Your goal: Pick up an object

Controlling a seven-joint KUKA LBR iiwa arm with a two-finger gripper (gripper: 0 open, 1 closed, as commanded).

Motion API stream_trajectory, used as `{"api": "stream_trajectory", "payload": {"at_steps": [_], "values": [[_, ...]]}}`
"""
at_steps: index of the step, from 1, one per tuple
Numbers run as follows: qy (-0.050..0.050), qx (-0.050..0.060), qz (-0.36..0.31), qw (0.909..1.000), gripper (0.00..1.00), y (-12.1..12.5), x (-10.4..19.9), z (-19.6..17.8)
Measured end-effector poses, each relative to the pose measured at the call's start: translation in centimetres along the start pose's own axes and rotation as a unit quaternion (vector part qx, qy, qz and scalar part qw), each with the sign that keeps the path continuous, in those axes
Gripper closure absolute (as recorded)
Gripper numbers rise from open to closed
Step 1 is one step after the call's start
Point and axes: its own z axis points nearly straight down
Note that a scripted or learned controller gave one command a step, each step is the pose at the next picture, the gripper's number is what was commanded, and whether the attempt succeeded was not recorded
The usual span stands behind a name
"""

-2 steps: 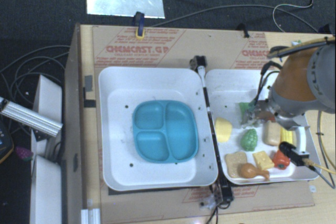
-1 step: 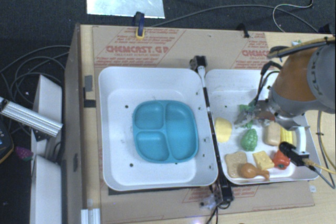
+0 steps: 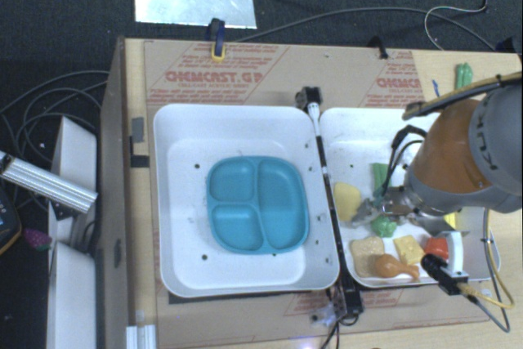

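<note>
Gripper [image 3: 377, 208] low in right bin [image 3: 359, 131], over green toy [image 3: 384, 223] by yellow toy [image 3: 347, 200]. Can't tell if it's open or has hold of anything. You go slow, center on green toy, squeeze, lift straight up.
</note>
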Motion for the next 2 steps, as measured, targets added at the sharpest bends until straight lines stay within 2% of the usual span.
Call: {"api": "stream_trajectory", "payload": {"at_steps": [1,2], "values": [[0.0,-0.001,0.0,1.0,1.0,0.1,0.0,-1.0],[0.0,-0.003,-0.002,1.0,1.0,7.8,4.8,-10.2]]}}
